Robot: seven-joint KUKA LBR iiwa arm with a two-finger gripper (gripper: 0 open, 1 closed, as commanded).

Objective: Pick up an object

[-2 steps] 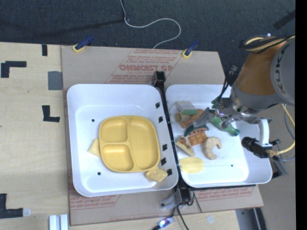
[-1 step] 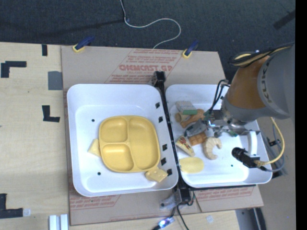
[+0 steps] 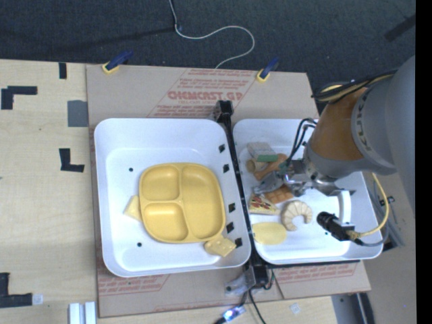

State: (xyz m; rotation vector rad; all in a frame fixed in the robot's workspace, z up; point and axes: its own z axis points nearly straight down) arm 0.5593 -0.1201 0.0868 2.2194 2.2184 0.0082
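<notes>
Sitting in the right white bin [image 3: 358,248], a cluster of small toy food pieces is the pick target: a pale beige croissant-shaped piece [image 3: 297,212] near the bin's middle, a flat pale yellow round piece [image 3: 269,233] just below-left of it near the front wall, a striped red-and-cream sandwich-like piece [image 3: 264,202] against the left wall, and a tan-and-green block-shaped piece [image 3: 265,160] further back. None of these is lifted; all lie on the bin floor.

The two-finger gripper [image 3: 280,179] is low over the cluster, between the tan-and-green block and the sandwich-like piece, just above-left of the croissant. Fingers are dark and lost against the clutter, so cannot tell whether they are apart or together, and nothing is visibly clamped between them.

The grey arm with orange band [image 3: 337,133] comes in from the right and covers the bin's back right part. A black cable plug [image 3: 332,224] hangs off the wrist over the right side of the bin.

The left white bin [image 3: 108,201] holds a yellow plastic plate with three compartments [image 3: 182,202] lying flat in the middle. A pale yellow wedge-shaped piece [image 3: 220,246] touches the plate's front right corner; another pale yellow flat piece [image 3: 131,208] pokes out from under its left edge.

Both bins rest on a brown cardboard sheet with red print [image 3: 202,93].
</notes>
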